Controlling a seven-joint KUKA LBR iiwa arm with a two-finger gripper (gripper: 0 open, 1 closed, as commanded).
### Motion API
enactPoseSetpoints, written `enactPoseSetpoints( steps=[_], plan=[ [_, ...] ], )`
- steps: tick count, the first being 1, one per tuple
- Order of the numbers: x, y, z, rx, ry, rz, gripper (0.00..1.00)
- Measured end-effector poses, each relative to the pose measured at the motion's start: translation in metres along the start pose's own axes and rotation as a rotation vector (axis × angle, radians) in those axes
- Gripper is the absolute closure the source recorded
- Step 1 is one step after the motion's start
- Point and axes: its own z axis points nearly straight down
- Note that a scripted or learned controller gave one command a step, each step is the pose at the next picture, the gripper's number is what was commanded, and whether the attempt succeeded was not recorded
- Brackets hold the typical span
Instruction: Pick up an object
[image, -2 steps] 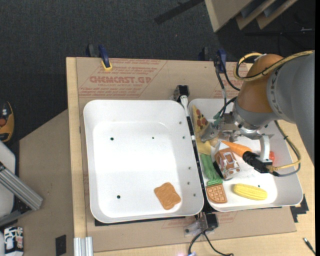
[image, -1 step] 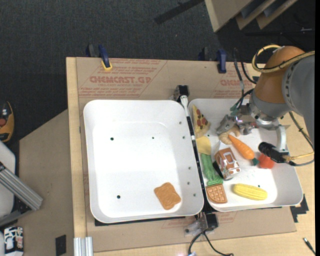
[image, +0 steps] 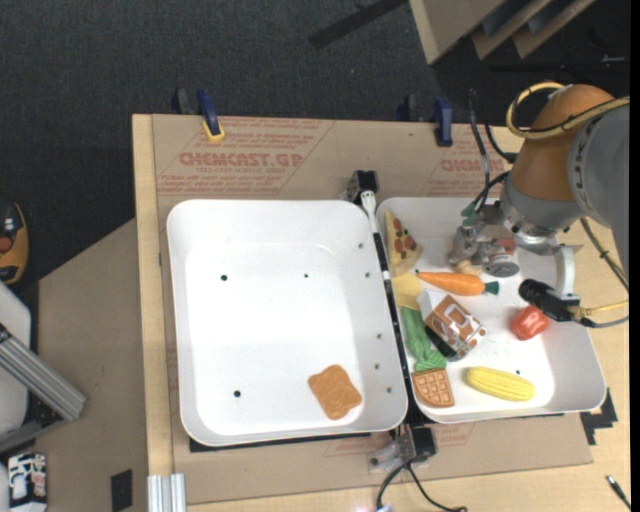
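Observation:
My gripper (image: 480, 254) hangs low over the back of the right bin (image: 575, 375), just above the right end of an orange carrot (image: 453, 283). Nothing shows in its grasp. Around the carrot lie a pizza slice (image: 403, 243), a yellow piece (image: 406, 290), a brown and white box (image: 456, 325), a green vegetable (image: 423, 342), a waffle (image: 432, 388), a corn cob (image: 500, 383) and a red pepper (image: 529, 322). A tan bread slice (image: 335, 391) rests alone at the front right of the left bin (image: 250, 260).
The grey arm with its orange band (image: 560, 140) comes in from the upper right over the right bin's back corner. The two bins meet at a shared wall (image: 385, 290). A cardboard sheet (image: 250, 155) lies under both bins.

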Motion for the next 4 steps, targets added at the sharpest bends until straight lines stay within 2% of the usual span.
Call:
enactPoseSetpoints(
  steps=[1, 2, 3, 4],
  plan=[
    [0.052, -0.051, -0.037, 0.012, 0.005, -0.002, 1.00],
    [0.126, -0.019, -0.091, -0.001, 0.005, -0.009, 1.00],
    [0.123, -0.039, -0.087, 0.011, 0.003, 0.001, 1.00],
    [0.164, -0.041, -0.088, 0.010, 0.005, -0.004, 1.00]
  ],
)
